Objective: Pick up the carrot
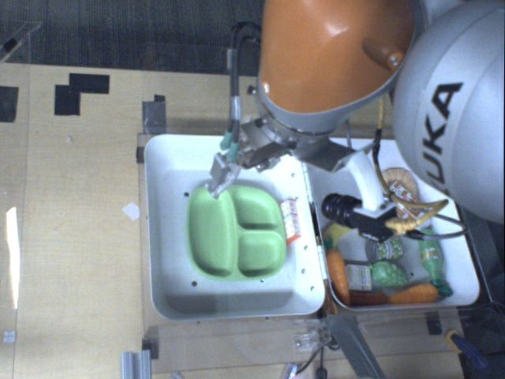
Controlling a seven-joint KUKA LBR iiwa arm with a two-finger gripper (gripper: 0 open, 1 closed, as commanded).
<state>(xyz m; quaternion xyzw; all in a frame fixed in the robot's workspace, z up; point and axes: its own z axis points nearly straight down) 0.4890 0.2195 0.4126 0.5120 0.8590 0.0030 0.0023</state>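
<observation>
Looming orange band (335,46) on the grey arm (454,93) fills the upper right. Below it the claw (221,172) hangs over the green 3-compartment plate (235,231) in the left bin (166,212), nothing between its tips; whether they are parted I cannot tell. 2 bins. The carrot (338,273), orange and tapered, lies at the right bin's (465,283) lower left edge, well apart to the claw's lower right; a 2nd orange piece (414,294) lies near it.

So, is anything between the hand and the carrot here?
The hand is over the green plate in the left bin; the carrot lies in the right bin, against its left wall. The two bins' rims lie between them. Nothing covers the carrot, though a packet crowds its right side.
</observation>
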